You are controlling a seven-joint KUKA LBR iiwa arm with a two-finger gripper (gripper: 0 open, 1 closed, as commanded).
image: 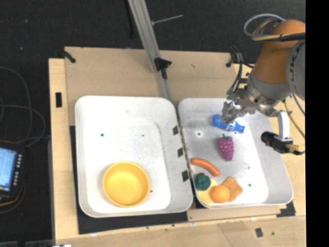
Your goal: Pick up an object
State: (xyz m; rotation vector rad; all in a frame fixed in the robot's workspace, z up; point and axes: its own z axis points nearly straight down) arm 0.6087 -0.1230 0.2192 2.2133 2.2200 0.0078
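**Hand positioned over blue object, right bin: grasp not confirmed**

Camera view. My hand (pixel 232 113) is low in the upper part of the right bin (pixel 267 189), directly above a small blue object (pixel 226 123), which lies flat on the bin floor near the back wall. I judge this to be the thing I am set to pick: my wrist is angled down at it, and nothing else sits under my reach. From this slant I cannot tell whether my hand is apart or together, nor whether the blue object is between its tips or merely beneath them (the wrist body hides the contact).

Remaining contents of the right bin, front to back: an orange fruit (pixel 220 194) touching an orange-brown piece (pixel 234 187) at the front edge, a dark green item (pixel 202 181) just beside them, an orange sausage-shaped toy (pixel 205 165) lying at a slant, and a purple grape bunch (pixel 226 147) near the blue object but apart from it. These are clustered toward the front, which leaves the blue object the most isolated target.

The left bin (pixel 92 112) holds a yellow bowl (pixel 126 183), upright in its front corner, well apart from my work.

Both bins sit side by side on the surface (pixel 113 73). Risk noted: the blue object lies flat and low, so my tips could close above it.
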